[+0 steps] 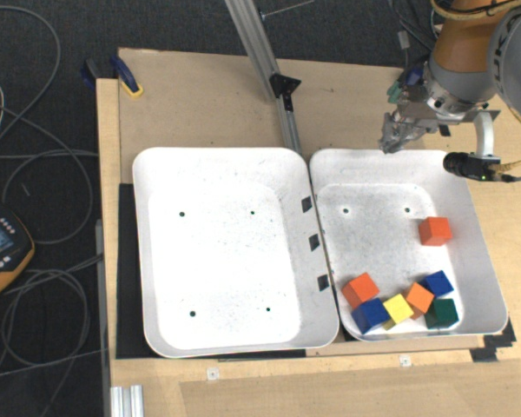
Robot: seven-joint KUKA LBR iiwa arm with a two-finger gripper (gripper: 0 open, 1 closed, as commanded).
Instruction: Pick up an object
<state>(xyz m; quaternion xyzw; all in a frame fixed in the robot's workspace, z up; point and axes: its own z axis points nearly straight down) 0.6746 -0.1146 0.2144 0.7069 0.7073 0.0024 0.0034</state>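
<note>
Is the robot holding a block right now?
No. The gripper hangs over the right bin's far rim with nothing between its fingers. The blocks lie in the bin.

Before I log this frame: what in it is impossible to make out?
- Gripper: in the camera view its fingers are small and blurred above the right bin's far rim, so open or shut is unclear.
- Arm: cut off by the top and right edges.
- Green cube: partly covered by the neighbouring cubes in the near-right pile.
- Handheld device: cut off by the left edge.
</note>
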